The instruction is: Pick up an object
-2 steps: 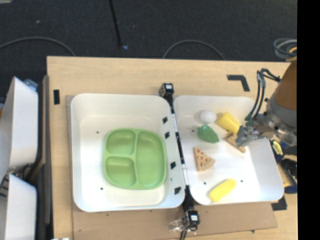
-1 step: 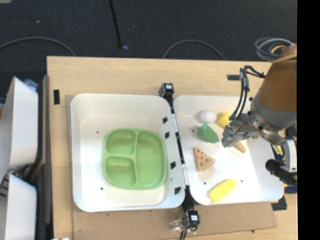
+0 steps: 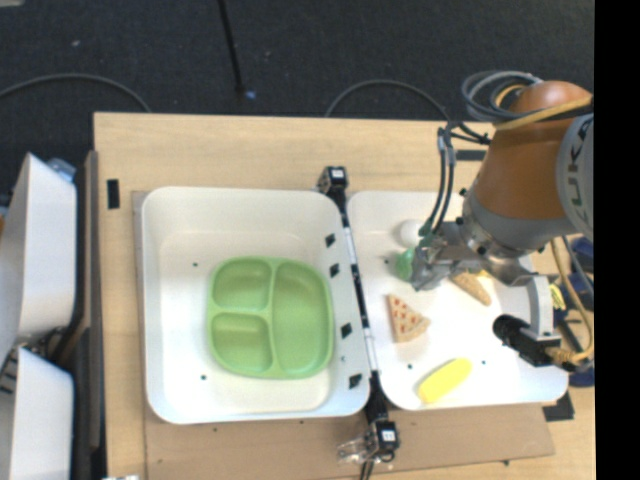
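Observation:
In the right bin (image 3: 520,393) lie a toy pizza slice (image 3: 405,319), a yellow oblong piece (image 3: 443,380), a tan wedge (image 3: 474,287), a small green item (image 3: 404,263) and a white round item (image 3: 406,232). My gripper (image 3: 428,268) hangs low over the bin's upper middle, just right of the green item and above the pizza slice. The wrist hides part of the tan wedge. A green divided plate (image 3: 270,316) sits in the left bin (image 3: 170,228).
A black clip divider (image 3: 350,268) runs between the two bins. Cables (image 3: 450,168) loop down beside the arm. A black part (image 3: 525,340) of the arm overhangs the right bin's right side. White boxes (image 3: 40,258) stand at the bench's left.

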Robot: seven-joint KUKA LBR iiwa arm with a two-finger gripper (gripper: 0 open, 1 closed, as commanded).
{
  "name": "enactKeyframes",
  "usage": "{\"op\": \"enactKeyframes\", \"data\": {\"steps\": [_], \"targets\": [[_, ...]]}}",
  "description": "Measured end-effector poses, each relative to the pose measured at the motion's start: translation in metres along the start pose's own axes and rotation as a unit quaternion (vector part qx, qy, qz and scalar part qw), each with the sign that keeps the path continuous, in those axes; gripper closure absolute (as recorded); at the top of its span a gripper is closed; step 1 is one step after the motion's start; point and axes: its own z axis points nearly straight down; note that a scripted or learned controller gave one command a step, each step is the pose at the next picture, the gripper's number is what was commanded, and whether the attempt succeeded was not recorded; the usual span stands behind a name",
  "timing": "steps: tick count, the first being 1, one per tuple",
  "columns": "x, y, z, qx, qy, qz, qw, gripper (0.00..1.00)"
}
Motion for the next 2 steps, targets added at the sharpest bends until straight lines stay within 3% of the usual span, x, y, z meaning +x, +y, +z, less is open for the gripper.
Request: {"op": "enactKeyframes", "data": {"steps": [2], "targets": [[0.122,-0.007,0.007,0.002,0.000,0.000,1.0000,1.00]]}}
